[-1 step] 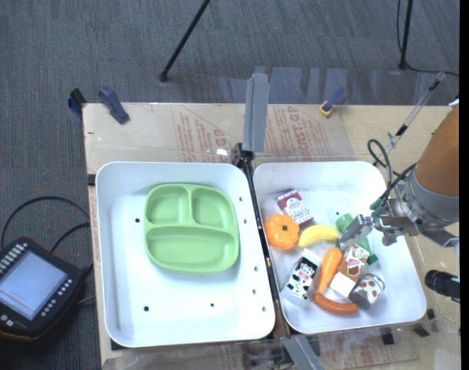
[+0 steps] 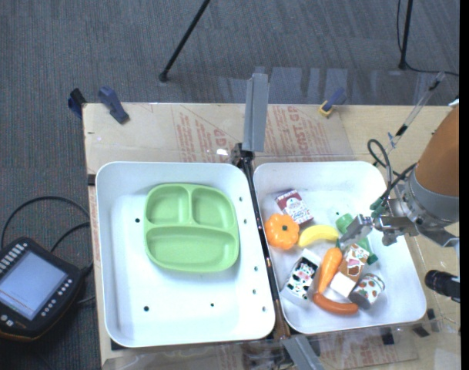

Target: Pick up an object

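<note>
Clutter risk: gripper (image 2: 363, 230), fingers unclear to me, hovers over packed toys by right bin's (image 2: 311, 173) right edge; carrot (image 2: 327, 271), banana (image 2: 318, 234) could get shoved.

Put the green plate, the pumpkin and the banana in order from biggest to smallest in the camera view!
1. green plate, by far the biggest.
2. pumpkin and banana look about alike; too close to rank.

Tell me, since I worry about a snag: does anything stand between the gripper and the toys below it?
Nothing visible does. The gripper hangs over the right bin, right above the crowded pile: a green toy, a banana and a carrot lie close together beside it.
</note>
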### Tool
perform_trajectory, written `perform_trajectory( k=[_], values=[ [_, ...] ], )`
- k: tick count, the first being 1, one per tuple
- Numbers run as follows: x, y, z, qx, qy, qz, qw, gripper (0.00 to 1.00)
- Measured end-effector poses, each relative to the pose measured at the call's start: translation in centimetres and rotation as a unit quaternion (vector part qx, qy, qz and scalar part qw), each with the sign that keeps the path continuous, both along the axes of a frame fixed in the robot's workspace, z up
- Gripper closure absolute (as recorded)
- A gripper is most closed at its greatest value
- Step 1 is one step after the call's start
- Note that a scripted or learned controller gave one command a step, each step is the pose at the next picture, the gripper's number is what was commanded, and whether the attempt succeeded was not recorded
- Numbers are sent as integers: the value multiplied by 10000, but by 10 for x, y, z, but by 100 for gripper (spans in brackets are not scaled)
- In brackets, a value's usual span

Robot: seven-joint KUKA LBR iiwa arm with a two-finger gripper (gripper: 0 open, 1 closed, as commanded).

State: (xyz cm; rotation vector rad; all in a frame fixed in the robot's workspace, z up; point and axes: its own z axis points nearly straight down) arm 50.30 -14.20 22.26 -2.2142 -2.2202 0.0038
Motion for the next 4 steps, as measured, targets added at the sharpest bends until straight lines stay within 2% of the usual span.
perform_trajectory(
  k=[1,2,3,4],
  values=[
    [-19,4,108,-11,-16,258,9997,0],
    [76,17,214,-3,-29,2741,9617,0],
    [48,21,89,1,-18,2118,9773,0],
    [65,15,96,-4,-28,2286,9735,0]
  ],
)
